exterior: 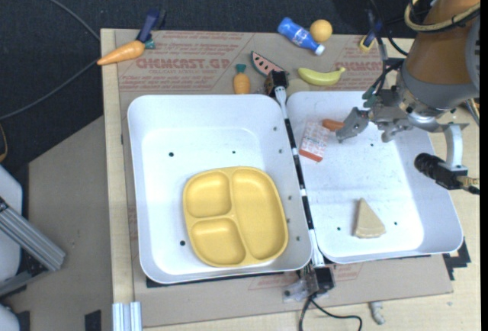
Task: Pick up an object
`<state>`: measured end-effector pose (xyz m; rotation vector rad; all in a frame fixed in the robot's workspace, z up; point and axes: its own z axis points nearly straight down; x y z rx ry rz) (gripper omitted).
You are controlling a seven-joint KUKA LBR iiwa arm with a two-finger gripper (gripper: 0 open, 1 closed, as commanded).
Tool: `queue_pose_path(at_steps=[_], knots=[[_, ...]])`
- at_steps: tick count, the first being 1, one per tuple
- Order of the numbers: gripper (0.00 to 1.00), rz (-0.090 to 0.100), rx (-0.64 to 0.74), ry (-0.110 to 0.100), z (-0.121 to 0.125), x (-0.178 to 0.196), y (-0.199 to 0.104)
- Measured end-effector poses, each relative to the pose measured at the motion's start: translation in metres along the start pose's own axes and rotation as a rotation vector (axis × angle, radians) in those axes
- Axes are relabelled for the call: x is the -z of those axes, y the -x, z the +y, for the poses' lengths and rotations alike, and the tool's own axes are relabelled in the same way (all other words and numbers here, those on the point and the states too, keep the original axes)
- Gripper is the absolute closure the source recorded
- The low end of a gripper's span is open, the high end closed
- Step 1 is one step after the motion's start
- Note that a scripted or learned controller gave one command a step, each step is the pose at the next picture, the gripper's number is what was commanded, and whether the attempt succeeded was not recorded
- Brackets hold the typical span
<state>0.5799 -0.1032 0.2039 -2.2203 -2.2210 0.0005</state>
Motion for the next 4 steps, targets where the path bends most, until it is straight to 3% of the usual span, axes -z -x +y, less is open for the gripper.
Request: queue_pose_path(at_steps=[1, 2, 3, 4], knots=[[0.0, 0.0, -0.002, -0.001, -0.061, -0.037, 0.001], [0.0, 0.0, -0.002, -0.002, -0.102, -0.066, 0.029], [0.0, 0.0, -0.001, 0.0, -0.101, -0.12, 0.019], [0.0, -0.004, -0.002, 0.005, -0.067, -0.006, 0.102]])
